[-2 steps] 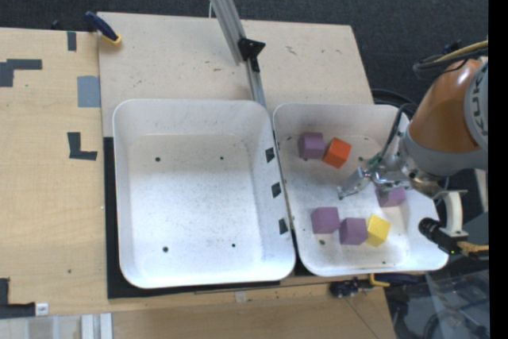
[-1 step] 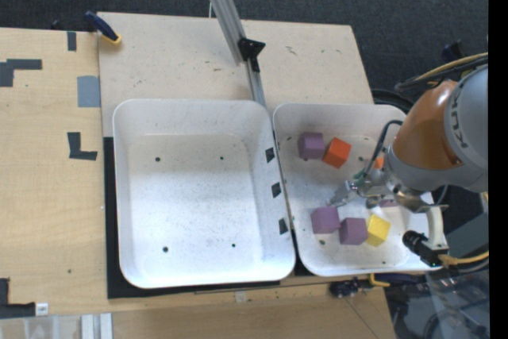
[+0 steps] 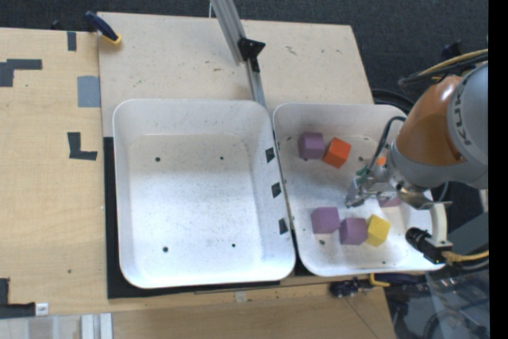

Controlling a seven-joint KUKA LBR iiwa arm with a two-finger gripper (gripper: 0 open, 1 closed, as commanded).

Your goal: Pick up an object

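Observation:
The right bin [image 3: 317,262] holds several small blocks. A purple block [image 3: 311,145] and an orange block [image 3: 338,152] lie near its far side. Two more purple blocks [image 3: 325,219] [image 3: 353,231] and a yellow block [image 3: 379,230] lie near its front. My gripper [image 3: 361,193] reaches in from the right and hovers low over the bin's middle, just above the front group of blocks. A pale pink piece [image 3: 389,201] peeks out beside the wrist.
The left bin [image 3: 127,171] sits beside the right one, its floor bare white with a few dark specks. A slanted metal rail [image 3: 224,0] runs from the top down to the bins' shared edge. A blue and yellow clamp [image 3: 103,28] lies on the bench at the back left.

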